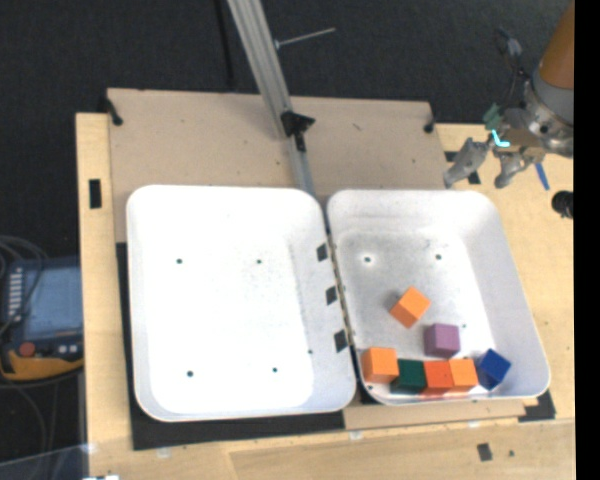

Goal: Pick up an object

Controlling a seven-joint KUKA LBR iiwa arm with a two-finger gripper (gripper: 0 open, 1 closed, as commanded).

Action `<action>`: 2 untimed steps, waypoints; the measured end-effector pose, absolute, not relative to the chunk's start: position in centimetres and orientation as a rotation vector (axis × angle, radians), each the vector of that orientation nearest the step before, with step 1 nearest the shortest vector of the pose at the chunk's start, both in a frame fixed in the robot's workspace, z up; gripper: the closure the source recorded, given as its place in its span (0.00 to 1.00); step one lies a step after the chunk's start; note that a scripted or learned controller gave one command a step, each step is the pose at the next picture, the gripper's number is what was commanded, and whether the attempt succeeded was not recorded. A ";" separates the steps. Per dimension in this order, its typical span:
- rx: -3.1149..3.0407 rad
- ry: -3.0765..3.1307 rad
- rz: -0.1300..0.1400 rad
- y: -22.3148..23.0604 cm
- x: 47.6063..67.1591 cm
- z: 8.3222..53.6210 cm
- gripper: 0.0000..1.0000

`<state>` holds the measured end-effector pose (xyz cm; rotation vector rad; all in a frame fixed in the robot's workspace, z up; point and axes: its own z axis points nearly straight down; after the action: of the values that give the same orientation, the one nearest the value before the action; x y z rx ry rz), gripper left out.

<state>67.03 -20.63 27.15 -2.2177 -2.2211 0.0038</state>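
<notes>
Inspector: Blocks sit in the right bin [500,230], all toward the lower right of the frame. An orange cube [410,307] lies tilted near the bin's middle, with a purple cube [442,339] just below and to its right. Along the bottom wall runs a row: orange block [381,363], green block [411,375], a second orange block [438,375], a lighter orange block [463,372], and a blue block [492,367] at the right end, turned at an angle.

Clerk: And the arm's pose?

Inspector: The arm enters at the upper right of the frame, its orange band cut by the frame's edge. The gripper [488,168] hangs above the bench [380,118], just past the top right corner of the right bin, well apart from every block. Its two fingers [463,164] point down and to the left.

Clerk: State of the pincer?

Inspector: Released. The fingers stand spread with a clear gap, and nothing lies between them.

Clerk: Other bin?

Inspector: The left bin [140,268] sits touching the right one along a shared middle edge. A grey metal rail [265,63] slants from the top centre of the frame down to that junction.
</notes>
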 end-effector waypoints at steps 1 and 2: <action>-2.218 -2.228 0.005 -20.7 67.1 27.5 0.00; -2.214 -2.227 0.006 -21.0 67.6 21.4 0.00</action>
<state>67.64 -20.96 21.42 -2.2137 -2.2273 0.0062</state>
